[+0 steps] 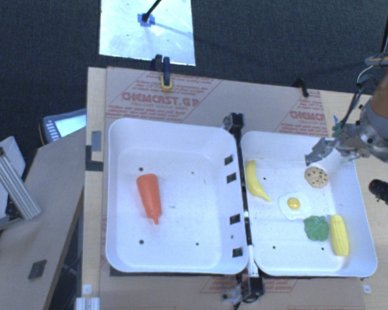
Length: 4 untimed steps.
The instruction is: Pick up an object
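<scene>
My gripper hangs over the back right part of the right bin, just above and beside a round speckled cookie. Nothing shows held in it. The same bin holds a yellow banana by its left wall, a fried egg in the middle, a green leafy piece and a yellow corn cob at the front right. An orange carrot lies alone in the left bin.
A black divider with clips runs between the bins. A shiny metal plate lies behind the bench. A tablet and an aluminium rail stand at the left. A black part sticks out at the right.
</scene>
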Available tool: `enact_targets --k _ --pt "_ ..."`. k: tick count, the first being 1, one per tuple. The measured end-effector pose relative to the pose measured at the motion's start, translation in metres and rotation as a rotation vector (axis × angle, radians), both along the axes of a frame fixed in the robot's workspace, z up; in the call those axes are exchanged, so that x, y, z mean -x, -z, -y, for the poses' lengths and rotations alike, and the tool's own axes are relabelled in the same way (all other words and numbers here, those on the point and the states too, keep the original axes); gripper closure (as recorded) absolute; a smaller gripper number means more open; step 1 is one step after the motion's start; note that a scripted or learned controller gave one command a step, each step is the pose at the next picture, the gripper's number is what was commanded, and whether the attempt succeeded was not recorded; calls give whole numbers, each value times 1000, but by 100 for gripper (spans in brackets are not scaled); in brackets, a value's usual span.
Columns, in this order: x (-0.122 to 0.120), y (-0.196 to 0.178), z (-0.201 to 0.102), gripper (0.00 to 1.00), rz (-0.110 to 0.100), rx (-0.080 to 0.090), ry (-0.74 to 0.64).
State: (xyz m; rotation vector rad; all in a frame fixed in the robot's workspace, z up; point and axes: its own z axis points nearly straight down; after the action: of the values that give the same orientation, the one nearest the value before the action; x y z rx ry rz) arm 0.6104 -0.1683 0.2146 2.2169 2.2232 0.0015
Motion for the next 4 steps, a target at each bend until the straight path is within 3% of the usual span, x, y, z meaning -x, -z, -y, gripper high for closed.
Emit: enact_targets --k 1,2,3,4 --pt "-48 -6 -104 0 5 -4 -12" --pt "-59 -11 -210 0 3 -5 -12" --pt "-60 -22 -203 100 4 -2 -5" --pt "-11 22 -148 100 -8 1 7"
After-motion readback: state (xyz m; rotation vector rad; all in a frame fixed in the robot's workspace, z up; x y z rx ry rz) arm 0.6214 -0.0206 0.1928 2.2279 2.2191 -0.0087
